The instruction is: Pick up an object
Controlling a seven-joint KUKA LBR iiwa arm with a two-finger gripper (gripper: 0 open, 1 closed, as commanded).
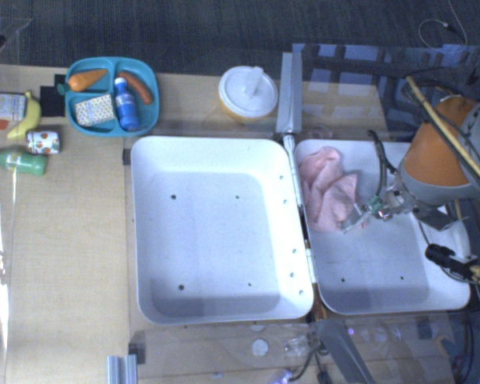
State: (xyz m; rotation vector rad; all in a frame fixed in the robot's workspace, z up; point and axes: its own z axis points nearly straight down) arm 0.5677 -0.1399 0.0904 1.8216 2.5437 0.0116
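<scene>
Pink cloth (326, 187) lying crumpled in the right bin (400, 282), up against its left wall, near the top corner. Soft and bunched, longer from top to bottom than from side to side. Sitting just to the left of the gripper (360, 217), with the lower right edge of the cloth touching or almost touching the tips. Too small and blurry to tell how the tips are set. Nothing clearly pinched between them, so not counted as held.

Arm (436, 162) reaching in from the right, low over the same bin. Probably just a small push to the left, and a bit toward the top, needed to get onto the fat part of the cloth. Risky at the edge: likely to catch only a thin fold and slip off.

Left bin (212, 230) bare white inside. Off the bins, at the top left, a blue tray (140, 74) with toy food in its parts, such as a carrot (88, 78) and a small blue bottle (126, 106). Nearby, a banana (26, 118), a green bottle (16, 162), and a round white lid (248, 91).
</scene>
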